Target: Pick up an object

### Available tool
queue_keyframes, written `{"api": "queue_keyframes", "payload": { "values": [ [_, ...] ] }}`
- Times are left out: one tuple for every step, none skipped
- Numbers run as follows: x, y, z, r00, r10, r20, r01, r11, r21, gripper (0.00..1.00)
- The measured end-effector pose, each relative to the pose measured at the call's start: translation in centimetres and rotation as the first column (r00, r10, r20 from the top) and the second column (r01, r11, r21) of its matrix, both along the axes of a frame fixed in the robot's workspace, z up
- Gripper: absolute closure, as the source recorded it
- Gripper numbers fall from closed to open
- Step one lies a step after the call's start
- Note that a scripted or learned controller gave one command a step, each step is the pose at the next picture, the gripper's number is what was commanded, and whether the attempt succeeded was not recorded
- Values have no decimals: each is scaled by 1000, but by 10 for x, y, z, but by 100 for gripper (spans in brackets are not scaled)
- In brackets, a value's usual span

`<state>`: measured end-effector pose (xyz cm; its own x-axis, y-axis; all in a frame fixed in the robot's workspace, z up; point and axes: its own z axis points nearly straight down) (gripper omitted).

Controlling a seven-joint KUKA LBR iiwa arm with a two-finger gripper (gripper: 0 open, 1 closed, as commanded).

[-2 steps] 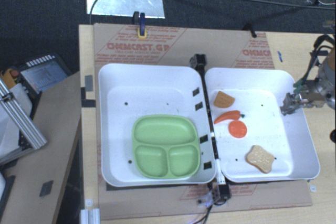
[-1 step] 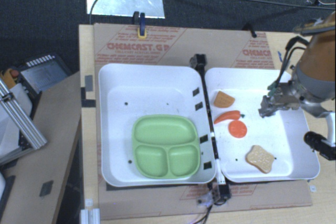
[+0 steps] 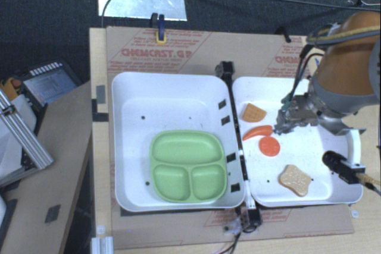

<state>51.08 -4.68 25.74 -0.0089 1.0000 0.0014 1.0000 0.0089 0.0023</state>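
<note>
Tool [image 3: 280, 127] sat low inside the right bin [image 3: 306, 153], near its middle, at the end of the grey arm [image 3: 342, 77] reaching in from the right. Whether it was open or closed could not be told (its dark parts bunched together at this slant), and nothing was seen gripped in it.

Just left of it lay a red-orange strip [image 3: 257, 132], smooth, curved and tapering to a point. Its nearer end came up against the tool, touching or only beside it; I could not tell which. Beyond the strip, nearer the far wall, was an orange wedge [image 3: 254, 112], flat with a rounded top. Just on the near side of the strip rested a red disc [image 3: 269, 147], round and flat. Well apart from these, toward the bin's near edge, lay a tan biscuit-like piece [image 3: 296, 179] with a speckled, rough face and lobed outline.

Bare white floor showed along the right bin's far wall and between the disc and the tan piece.

The left bin [image 3: 161, 104], touching the right one along a shared wall, held a pale green plate [image 3: 189, 165] of smooth plastic, rounded at the corners and split into three compartments (one long, two smaller). It sat toward the near side, with open floor behind it.

Both bins rested on a cardboard sheet [image 3: 155, 52] printed with red letters.
</note>
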Motion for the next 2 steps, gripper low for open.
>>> {"api": "queue_keyframes", "payload": {
  "values": [
    [8, 44, -16, 1000, 0, -2, 0, 1000, 0, 100],
    [20, 98, -13, 1000, 1, 0, -1, 1000, 1, 100]
  ]
}}
